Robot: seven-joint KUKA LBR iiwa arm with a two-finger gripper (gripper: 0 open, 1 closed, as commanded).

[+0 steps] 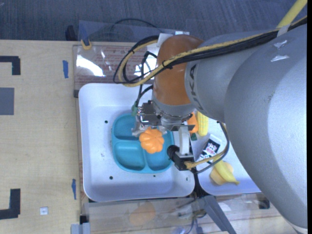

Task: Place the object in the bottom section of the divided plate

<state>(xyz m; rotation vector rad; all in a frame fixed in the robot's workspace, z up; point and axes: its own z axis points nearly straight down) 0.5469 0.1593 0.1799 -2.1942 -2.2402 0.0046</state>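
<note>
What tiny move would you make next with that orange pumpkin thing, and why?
Probably lower it a little toward the near side. The orange toy pumpkin sits under the gripper, over the middle of the blue divided plate, above its dividers rather than clearly in the bottom section.

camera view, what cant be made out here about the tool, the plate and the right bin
- Tool: the wrist hides its fingers, so whether it holds the orange pumpkin-like object cannot be told.
- Blue divided plate: its upper right part lies under the wrist and the object.
- Right bin: the arm covers most of it; a yellow banana-like piece, a corn-like piece and a black-and-white item peek out, too small to identify.
</note>
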